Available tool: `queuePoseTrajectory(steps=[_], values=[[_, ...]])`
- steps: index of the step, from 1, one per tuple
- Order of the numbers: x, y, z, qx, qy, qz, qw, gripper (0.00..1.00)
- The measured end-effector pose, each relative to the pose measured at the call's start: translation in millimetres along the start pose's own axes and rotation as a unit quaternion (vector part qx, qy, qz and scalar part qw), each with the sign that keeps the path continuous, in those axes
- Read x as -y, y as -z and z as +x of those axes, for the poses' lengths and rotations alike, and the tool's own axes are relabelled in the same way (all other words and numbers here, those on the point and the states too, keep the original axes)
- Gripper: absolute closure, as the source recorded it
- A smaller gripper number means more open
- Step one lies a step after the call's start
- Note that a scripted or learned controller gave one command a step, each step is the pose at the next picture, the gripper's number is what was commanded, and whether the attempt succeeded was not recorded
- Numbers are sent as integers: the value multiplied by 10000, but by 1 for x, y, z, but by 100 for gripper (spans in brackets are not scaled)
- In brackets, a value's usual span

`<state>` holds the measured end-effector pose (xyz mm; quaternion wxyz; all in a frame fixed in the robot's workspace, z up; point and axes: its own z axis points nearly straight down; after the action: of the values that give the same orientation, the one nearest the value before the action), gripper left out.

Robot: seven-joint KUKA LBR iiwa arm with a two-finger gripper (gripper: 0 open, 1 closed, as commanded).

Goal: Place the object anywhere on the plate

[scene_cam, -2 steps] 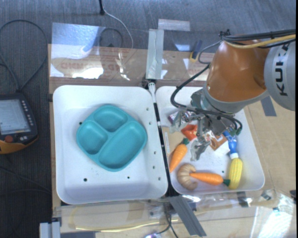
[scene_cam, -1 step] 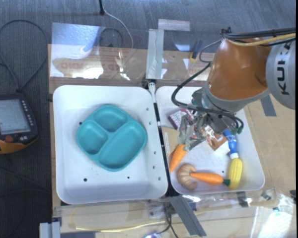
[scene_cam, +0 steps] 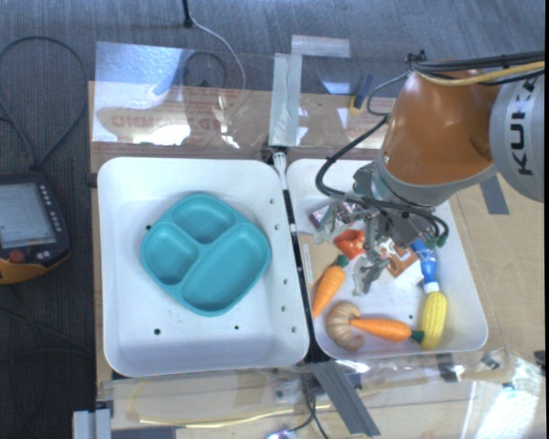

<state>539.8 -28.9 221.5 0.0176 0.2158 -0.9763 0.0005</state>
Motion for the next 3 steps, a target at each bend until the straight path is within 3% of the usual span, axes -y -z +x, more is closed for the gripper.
queuePoseTrajectory(steps=[3], values=[[0, 0, 0, 0, 0, 0, 10000, 0]])
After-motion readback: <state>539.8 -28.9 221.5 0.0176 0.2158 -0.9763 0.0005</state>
